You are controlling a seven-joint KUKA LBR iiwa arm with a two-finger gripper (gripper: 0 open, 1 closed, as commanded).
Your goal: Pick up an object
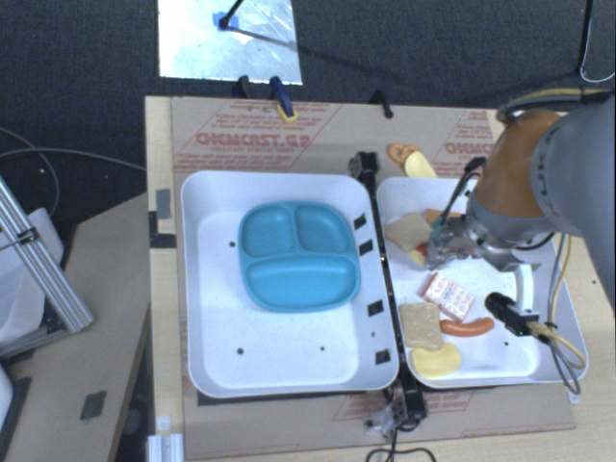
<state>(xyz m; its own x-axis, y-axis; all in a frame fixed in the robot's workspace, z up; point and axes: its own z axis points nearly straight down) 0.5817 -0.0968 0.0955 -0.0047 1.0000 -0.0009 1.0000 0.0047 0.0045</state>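
My gripper (436, 250) hangs low in the right bin (549, 359), near its left wall. Just under and left of it lie a tan flat piece (406, 229) and a small red and yellow bit (419, 255). In front of it rest a red and white packet (449, 296), a beige slice (420, 322), a sausage (467, 327) and a yellow wedge (436, 360). The arm's grey body with its orange band (515, 166) covers the bin's right half. Nothing can be seen between the gripper's tips.
The left bin (217, 354) holds a blue divided plate (297, 256). A yellow banana-like toy (421, 166) and an orange piece (399, 151) lie on the cardboard behind the right bin. Black clips (378, 308) line the wall between the bins. A cable (563, 340) loops at the right.
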